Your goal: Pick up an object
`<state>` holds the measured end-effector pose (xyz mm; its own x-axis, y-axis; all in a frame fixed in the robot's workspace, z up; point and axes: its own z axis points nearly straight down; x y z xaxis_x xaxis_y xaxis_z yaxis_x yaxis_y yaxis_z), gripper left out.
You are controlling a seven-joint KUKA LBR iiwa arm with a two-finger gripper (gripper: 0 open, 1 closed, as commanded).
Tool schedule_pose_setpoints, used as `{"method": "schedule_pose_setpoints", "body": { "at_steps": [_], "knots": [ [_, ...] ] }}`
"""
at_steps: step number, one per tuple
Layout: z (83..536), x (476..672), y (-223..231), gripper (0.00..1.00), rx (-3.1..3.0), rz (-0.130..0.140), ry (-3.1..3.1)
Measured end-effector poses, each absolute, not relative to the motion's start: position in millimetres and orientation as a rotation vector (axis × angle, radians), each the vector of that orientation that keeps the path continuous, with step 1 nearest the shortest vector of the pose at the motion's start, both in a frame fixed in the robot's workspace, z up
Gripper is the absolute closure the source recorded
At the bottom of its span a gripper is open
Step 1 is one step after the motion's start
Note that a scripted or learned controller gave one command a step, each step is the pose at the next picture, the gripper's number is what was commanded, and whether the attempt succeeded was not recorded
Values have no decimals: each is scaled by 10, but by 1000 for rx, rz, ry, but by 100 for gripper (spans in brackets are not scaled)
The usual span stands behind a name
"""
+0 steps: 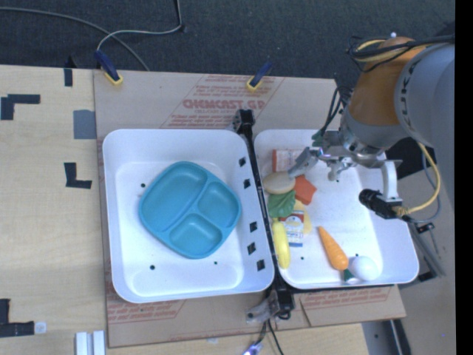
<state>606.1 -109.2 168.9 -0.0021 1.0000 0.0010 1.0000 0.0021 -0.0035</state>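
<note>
Reaching in from the right, the arm hangs over the right bin's far edge; its gripper has its fingers spread apart with nothing between them, one fingertip above the toys at that bin's left wall; a red piece, a green piece and a yellow banana crowd that wall; a carrot and white egg lie near its front edge; a blue divided plate sits in the left bin.
</note>
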Motion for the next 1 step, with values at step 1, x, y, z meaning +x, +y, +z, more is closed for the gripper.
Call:
{"method": "schedule_pose_setpoints", "body": {
  "at_steps": [1],
  "knots": [
    [945, 5996, -1089, 0, -2233, -6, -2231]
  ]
}}
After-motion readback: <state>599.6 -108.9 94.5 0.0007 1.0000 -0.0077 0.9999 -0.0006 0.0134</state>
